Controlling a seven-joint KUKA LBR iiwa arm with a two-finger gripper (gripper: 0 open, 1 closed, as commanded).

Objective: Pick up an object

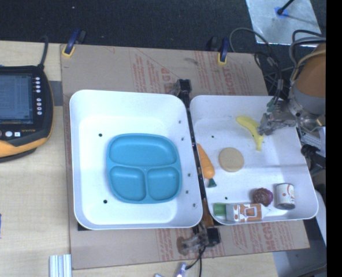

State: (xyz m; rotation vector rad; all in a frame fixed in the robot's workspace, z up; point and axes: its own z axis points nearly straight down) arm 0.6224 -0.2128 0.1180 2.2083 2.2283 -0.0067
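Two shallow white plastic bins are seen side by side on a brown cardboard sheet [159, 68]. The left bin [87, 154] is taken up at its centre by a blue three-compartment plastic plate [143, 167], with a bare white floor left around it on every side. In the right bin [217, 111], a yellow curved toy banana [251, 130] lies toward the far right part, a tan round disc [231, 159] near the middle, an orange toy carrot [205, 163] along the left wall, and a green-and-orange flat carton [237, 212], a dark purple lump [263, 197] and a small white can [285, 195] along the near wall. The bin's far left floor is left open. The metal two-finger gripper [267, 123] is seen low at the right wall, just beside the banana's right side; whether its fingers are apart or together cannot be told, and nothing is seen held.
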